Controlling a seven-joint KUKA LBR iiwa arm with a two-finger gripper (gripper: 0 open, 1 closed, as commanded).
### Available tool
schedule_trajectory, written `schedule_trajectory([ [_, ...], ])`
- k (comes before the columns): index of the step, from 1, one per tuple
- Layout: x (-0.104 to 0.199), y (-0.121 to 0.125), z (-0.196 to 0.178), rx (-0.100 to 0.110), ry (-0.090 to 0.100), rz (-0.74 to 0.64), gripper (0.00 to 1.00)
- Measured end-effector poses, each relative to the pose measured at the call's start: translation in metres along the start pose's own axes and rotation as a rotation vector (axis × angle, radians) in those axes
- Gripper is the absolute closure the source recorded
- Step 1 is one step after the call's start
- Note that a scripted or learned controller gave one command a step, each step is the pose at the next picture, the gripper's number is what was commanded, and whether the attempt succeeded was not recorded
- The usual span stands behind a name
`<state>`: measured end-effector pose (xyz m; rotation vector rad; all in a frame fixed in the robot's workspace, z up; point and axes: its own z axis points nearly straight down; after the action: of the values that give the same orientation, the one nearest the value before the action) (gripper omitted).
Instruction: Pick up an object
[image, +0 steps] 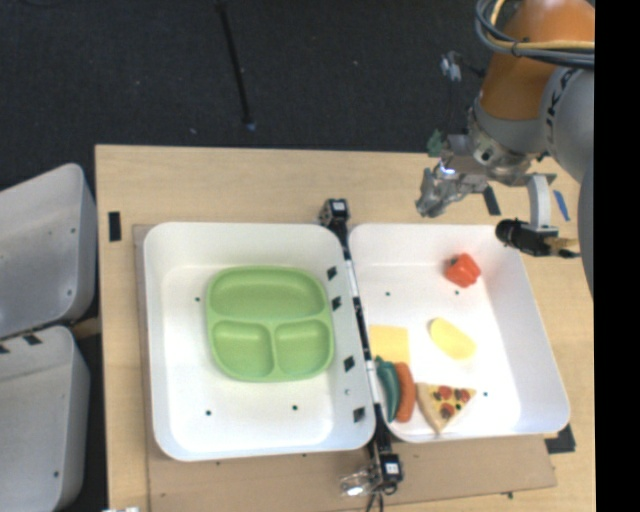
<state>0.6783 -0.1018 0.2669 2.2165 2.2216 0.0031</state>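
Observation:
The right bin (520, 330) holds several toy foods. A red pepper (462, 269) lies near its back, a yellow oval piece (451, 338) in the middle, and a yellow cheese square (389, 345) by the left wall. A pizza slice (442, 404), an orange-red sausage (403, 390) and a green piece (386, 380) sit at the front left. My gripper (437, 197) hangs above the bench just behind the right bin's back rim, with nothing seen in it.
The left bin (170, 400) holds a green divided plate (269, 322). A divider with black clips (350, 320) runs between the two bins. Pale grey panels (40, 300) stand off the bench's left side.

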Motion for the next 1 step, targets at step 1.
schedule_trajectory([
  [1,-0.0006,0.0015,-0.0300,0.002,0.001,-0.004,1.00],
])
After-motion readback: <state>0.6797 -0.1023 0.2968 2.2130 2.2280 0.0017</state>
